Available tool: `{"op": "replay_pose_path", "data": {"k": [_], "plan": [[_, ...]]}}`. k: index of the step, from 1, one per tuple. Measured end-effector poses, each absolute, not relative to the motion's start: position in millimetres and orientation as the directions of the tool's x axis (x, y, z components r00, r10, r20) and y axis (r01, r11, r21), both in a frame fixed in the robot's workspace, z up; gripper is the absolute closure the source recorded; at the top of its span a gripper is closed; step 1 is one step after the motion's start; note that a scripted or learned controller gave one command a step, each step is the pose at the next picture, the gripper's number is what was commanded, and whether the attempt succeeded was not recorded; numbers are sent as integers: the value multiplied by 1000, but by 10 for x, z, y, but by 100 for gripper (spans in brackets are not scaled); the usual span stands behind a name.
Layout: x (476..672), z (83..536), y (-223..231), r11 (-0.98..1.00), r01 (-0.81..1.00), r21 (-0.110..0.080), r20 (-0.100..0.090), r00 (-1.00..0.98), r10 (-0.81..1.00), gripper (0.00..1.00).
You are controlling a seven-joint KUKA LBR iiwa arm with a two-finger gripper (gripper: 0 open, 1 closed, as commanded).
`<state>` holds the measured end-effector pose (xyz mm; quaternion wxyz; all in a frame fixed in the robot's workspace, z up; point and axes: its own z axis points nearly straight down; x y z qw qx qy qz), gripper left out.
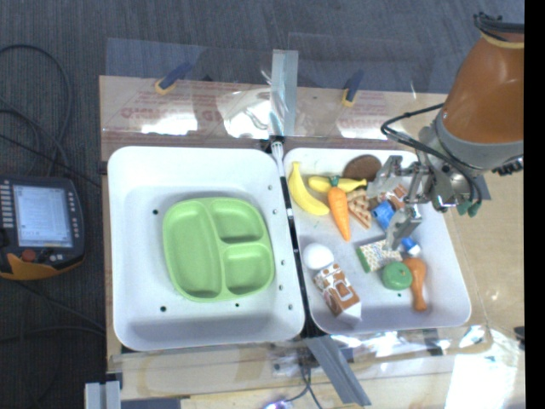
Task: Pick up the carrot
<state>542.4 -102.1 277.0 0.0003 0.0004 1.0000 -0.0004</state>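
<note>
A dark grey carpeted floor surrounds a pale wooden bench, and on that bench two shallow white bins sit side by side. A handheld control pendant with a lit screen lies on the floor to the left, with black cables looping above it.

The left white bin holds a light green plastic tray with three compartments, lying flat in its middle.

The right white bin is crowded. The orange tapered carrot lies in the upper left part of this bin, its thick end toward the back and its tip pointing toward the front. It rests just beside a yellow banana on its left and touches a tan waffle-patterned piece on its right. A brown rounded object sits behind it. Nearer the front lie a white egg-shaped object, a small brown and white carton, a green round lid-like piece and an orange-brown drumstick shape.

The grey arm with its orange band reaches in from the right. Its two-finger gripper hangs over the middle of the right bin, right of the carrot and apart from it, above a small blue object. Whether the claw is spread or pressed together I cannot tell.
</note>
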Motion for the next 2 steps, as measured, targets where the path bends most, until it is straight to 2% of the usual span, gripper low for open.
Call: {"op": "replay_pose_path", "data": {"k": [1,2], "plan": [[5657,1818,-413,995,-96,2,3,-995,-96,0],[5842,1832,-707,964,-266,-1,-1,-964,-266,0]]}}
